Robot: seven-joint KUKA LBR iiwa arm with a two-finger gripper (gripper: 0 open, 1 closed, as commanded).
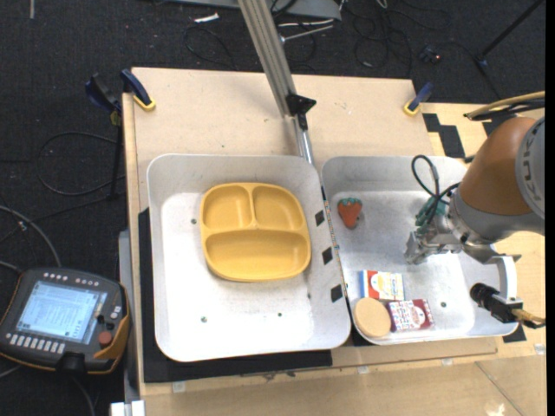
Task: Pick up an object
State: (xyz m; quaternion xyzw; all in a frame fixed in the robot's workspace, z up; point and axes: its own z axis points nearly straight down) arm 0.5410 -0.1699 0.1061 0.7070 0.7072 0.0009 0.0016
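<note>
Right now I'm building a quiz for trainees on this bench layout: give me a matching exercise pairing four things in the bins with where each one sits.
Things:
1. yellow divided plastic plate
2. red toy strawberry
3. round tan cookie
4. small red and white carton

Places:
A. right bin, far left part
B. right bin, near edge, just right of the cookie
C. middle of the left bin
D. right bin, near left corner

Pairs: 1-C, 2-A, 3-D, 4-B

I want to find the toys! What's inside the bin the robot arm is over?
A strawberry, two small boxes and a tan disc lie in the right bin. The arm hides part of the floor.
</note>
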